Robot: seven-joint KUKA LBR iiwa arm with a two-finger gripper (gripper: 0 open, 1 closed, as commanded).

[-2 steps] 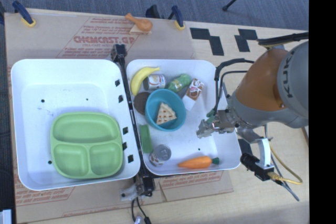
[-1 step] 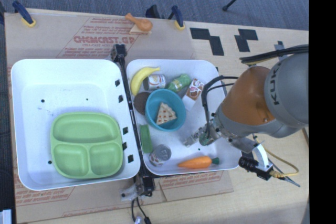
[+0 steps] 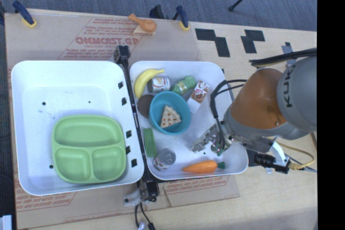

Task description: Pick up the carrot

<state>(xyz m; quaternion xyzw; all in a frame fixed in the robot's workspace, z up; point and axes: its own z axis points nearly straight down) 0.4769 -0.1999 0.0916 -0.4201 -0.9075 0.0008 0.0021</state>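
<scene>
The grey arm's two-finger gripper [image 3: 211, 144] hovers in the right white bin [image 3: 230, 77], its grip state unclear; the orange tapered carrot [image 3: 200, 167] lies just beyond at six o'clock, untouched

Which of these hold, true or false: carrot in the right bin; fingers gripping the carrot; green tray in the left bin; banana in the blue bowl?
1. The carrot lies in the right bin. True.
2. The fingers grip the carrot. False: the gripper sits above it, apart from it.
3. The green tray is in the left bin. True.
4. The banana is in the blue bowl. False: it lies beside the bowl; a sandwich wedge is inside.
</scene>
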